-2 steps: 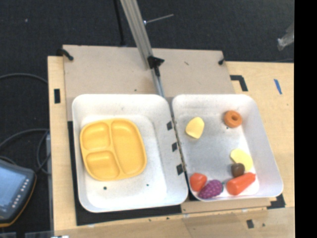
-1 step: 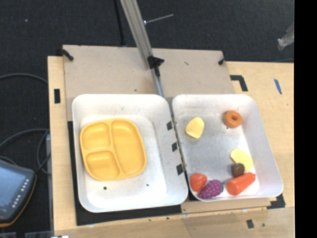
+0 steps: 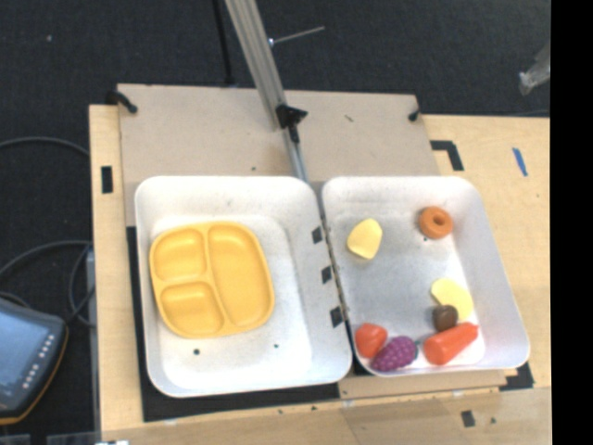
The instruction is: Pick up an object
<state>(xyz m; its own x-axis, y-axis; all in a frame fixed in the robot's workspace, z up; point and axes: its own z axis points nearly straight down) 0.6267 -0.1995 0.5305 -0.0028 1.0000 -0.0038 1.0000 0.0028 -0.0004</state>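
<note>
A yellow three-compartment plastic tray (image 3: 212, 278) lies in the left white bin (image 3: 296, 221). The right white bin (image 3: 482, 239) holds an orange toy doughnut (image 3: 435, 222) at its far side and a purple toy grape bunch (image 3: 396, 352) at its near edge.

Even, fairly bright overhead light washes the two white bins (image 3: 315, 248) nearly to glare, leaves only thin soft shadows under the yellow tray (image 3: 211, 278) and toys, while the whole frame is soft, grainy, and dark at the floor edges.
</note>
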